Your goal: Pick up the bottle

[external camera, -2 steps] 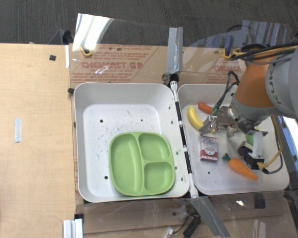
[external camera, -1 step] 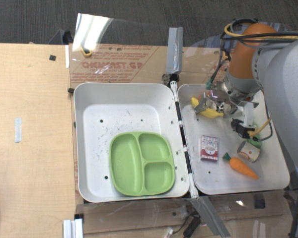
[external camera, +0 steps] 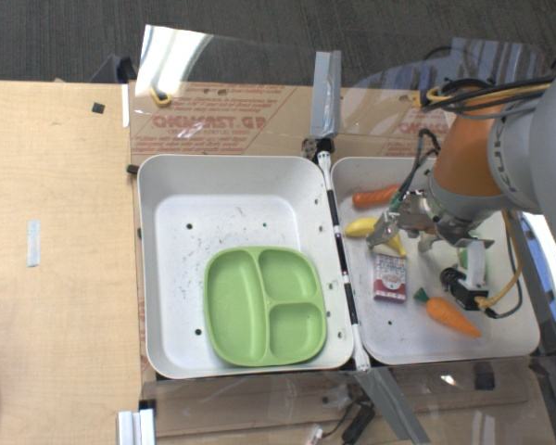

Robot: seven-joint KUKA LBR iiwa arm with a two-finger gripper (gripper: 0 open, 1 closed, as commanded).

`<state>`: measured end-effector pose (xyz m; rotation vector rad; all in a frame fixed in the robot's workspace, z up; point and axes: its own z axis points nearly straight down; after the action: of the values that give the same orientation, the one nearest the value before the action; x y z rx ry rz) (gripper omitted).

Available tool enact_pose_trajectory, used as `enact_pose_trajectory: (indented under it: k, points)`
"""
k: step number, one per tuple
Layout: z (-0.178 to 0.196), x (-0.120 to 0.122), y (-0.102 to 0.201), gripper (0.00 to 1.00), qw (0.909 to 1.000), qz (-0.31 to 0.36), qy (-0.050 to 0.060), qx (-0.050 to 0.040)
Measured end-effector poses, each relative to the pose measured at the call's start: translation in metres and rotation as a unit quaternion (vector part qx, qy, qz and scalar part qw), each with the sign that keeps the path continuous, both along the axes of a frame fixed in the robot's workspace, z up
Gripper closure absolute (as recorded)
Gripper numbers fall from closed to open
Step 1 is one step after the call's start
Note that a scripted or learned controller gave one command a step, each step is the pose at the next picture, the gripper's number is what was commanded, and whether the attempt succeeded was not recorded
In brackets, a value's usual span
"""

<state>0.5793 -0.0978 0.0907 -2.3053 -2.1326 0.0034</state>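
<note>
bench [external camera: 56,202], pale wood, bearing two shallow white bins side by side.
left bin [external camera: 167,193]: one green divided plate [external camera: 264,304], three compartments, lying flat toward the near right corner.
right bin [external camera: 389,341], contents from its left edge:
- yellow piece [external camera: 359,227], against the left wall, partly under the claw.
- orange piece [external camera: 375,196], near the far left corner.
- bottle [external camera: 389,276], taken to be the small red-and-white item, though the shape is hard to read; it lies flat in the left half of the bin, long axis running from near edge to far edge, red end toward the near edge. which end bears the cap cannot be told.
- gripper [external camera: 391,235], low over the yellow piece, just beyond the bottle's far end and seemingly apart from it; how far open cannot be told, and nothing is seen held.
- carrot [external camera: 452,316], green tip leftward, toward the near right corner.
arm [external camera: 500,156], grey with orange band, over the right edge.
</note>
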Motion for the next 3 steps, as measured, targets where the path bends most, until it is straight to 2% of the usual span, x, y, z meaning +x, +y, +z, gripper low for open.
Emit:
enact_pose_trajectory:
  k: [1,2,3]
  points:
    - [0.0077,-0.0006,-0.0015,1.00,1.0000,-0.002,0.001,-0.0001]
    - [0.0078,-0.0006,-0.0015,0.00,1.0000,-0.002,0.001,-0.0001]
    - [0.0157,-0.0009,-0.0029,1.00,1.0000,-0.003,0.002,-0.0005]
